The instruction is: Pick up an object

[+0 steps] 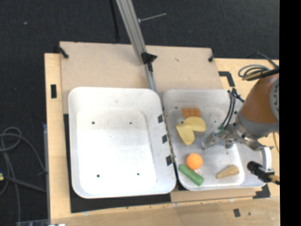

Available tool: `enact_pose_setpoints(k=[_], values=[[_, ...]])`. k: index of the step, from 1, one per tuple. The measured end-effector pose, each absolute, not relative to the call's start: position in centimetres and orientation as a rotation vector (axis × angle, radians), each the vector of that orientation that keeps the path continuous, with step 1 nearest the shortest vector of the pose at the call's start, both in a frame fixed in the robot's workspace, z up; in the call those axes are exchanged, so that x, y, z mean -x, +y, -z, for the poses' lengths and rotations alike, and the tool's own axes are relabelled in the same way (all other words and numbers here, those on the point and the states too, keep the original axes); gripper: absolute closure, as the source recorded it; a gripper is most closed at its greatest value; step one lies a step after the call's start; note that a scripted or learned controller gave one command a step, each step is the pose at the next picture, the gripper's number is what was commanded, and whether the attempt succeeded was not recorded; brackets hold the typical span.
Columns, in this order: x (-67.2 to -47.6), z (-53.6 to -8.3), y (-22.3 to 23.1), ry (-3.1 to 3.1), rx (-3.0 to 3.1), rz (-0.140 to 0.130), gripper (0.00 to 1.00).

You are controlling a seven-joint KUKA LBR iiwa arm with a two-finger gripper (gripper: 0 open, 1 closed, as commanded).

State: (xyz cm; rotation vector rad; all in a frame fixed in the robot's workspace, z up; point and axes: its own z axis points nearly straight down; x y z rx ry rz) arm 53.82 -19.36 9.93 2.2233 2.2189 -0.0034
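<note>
The right bin [207, 100] holds several small objects. An orange waffle-like piece [191, 112] lies near its back, with two yellow pieces [191, 128] just in front of it. An orange ball [194, 161] sits beside a green cylinder [191, 175] at the front left. A tan wedge [227, 172] lies at the front right. My gripper [217, 140] hangs low over the bin's middle right, to the right of the yellow pieces and above the wedge. Nothing shows between its fingers.
The left bin [117, 140] stands beside the right one. A metal pole [134, 29] slants up from the bins' back junction. Cables [254, 72] lie on the bench at the right, and the arm's wrist [258, 109] covers the right bin's right edge.
</note>
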Motion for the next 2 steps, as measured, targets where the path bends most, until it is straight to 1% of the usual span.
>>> enact_pose_setpoints(k=[1, 2], values=[[-54.0, -11.2, -19.5, 2.207, -2.228, -0.004, 1.00], [-55.1, -16.7, -20.0, 2.219, -2.214, -0.005, 1.00]])
